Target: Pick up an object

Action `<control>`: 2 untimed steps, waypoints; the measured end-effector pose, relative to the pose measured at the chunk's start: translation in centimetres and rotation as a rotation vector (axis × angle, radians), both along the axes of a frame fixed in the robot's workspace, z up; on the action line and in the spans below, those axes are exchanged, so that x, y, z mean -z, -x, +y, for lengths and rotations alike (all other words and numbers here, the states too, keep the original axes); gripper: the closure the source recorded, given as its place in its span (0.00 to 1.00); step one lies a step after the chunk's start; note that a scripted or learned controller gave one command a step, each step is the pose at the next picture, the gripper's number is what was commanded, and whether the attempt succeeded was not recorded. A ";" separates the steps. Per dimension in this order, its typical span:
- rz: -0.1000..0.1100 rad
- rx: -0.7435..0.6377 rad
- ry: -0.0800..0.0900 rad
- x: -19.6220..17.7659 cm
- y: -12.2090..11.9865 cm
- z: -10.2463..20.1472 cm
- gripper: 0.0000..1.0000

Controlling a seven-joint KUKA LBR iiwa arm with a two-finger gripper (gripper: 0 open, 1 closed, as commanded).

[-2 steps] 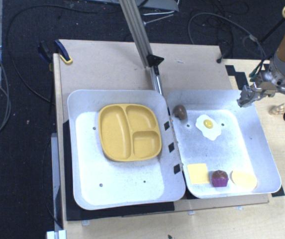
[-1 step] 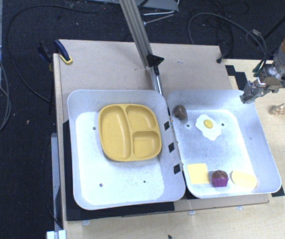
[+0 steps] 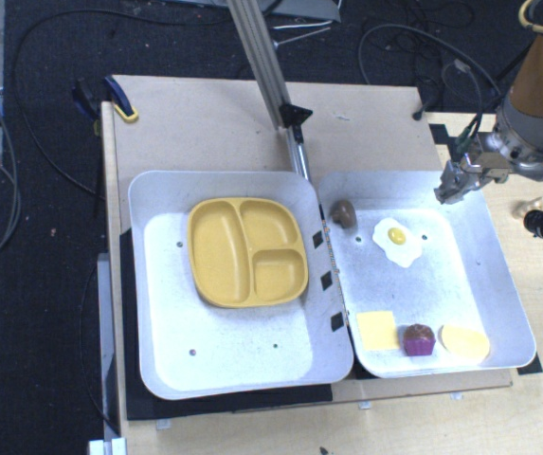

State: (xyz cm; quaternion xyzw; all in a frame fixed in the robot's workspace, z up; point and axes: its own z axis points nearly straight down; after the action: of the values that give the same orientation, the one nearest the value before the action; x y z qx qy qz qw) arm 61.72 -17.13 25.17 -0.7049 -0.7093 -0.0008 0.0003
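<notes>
Gripper over right bin far edge, grip state unclear. Drop straight onto egg, centre before closing.

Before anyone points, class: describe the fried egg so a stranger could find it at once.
Start at the right-hand bin. Near its upper middle lies the fried egg, flat and white. Its yellow yolk sets it apart from the brown lump to its left.
</notes>
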 end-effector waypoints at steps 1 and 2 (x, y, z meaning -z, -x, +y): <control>0.002 -0.001 0.000 1.3 0.5 5.5 1.00; 0.001 -0.001 0.000 1.1 0.8 10.0 1.00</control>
State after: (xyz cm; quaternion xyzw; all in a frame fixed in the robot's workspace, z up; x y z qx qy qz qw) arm 60.89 -7.10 24.10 -0.7046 -0.7096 -0.0005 0.0008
